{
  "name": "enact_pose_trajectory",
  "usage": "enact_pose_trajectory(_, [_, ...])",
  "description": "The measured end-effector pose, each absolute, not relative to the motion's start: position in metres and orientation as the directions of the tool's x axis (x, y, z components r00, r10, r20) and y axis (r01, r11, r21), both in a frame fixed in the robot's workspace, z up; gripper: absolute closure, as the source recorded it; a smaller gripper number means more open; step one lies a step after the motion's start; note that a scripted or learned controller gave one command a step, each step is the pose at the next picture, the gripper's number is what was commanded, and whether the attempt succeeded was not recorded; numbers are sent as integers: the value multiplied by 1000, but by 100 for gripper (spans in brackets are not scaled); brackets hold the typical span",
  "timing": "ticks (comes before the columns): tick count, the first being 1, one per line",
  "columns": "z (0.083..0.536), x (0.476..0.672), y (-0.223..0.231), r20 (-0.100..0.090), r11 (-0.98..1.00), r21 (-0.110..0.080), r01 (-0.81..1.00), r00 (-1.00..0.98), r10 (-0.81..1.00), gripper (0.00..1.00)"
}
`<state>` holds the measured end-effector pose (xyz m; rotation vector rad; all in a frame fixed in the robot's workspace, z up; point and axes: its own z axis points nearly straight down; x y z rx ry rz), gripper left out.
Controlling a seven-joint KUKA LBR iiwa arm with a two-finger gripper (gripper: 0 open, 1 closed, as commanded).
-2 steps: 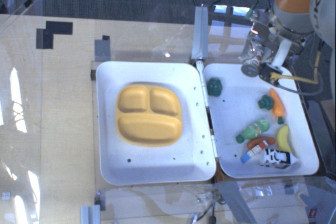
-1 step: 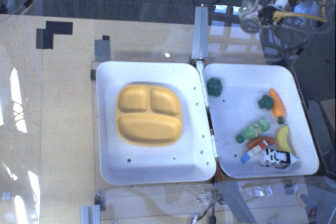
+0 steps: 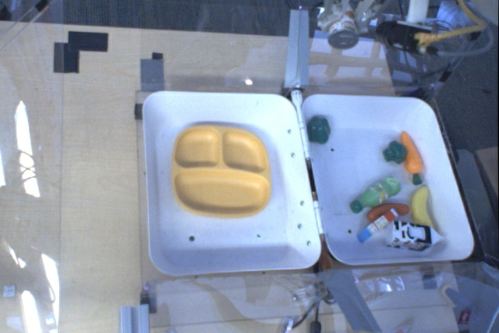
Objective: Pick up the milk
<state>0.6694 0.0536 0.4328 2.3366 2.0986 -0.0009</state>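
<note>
The milk (image 3: 409, 235), a small carton with black and white patches, lies in the near right corner of the right bin (image 3: 355, 121). Touching its left side is a small box with a blue end (image 3: 373, 228); just behind it lie a red sausage (image 3: 387, 210), a banana (image 3: 421, 206) and a green bottle (image 3: 376, 194). Farther back from the milk sit a carrot (image 3: 412, 154) and 1 dark green lump (image 3: 318, 129). The gripper (image 3: 343, 21) hangs well behind the bin's far rim, carrying nothing. Judged from this, reach, descent, grasp and lift all remain.
</note>
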Motion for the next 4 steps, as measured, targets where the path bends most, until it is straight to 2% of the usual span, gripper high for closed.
enact_pose_trajectory(1, [435, 669, 124, -1, 407, 5, 914, -407, 914, 100])
enact_pose_trajectory(2, [435, 669, 227, -2, 676, 6, 736, -676, 737, 100])
enact_pose_trajectory(4, [456, 671, 229, -7, 680, 16, 733, -680, 733, 100])
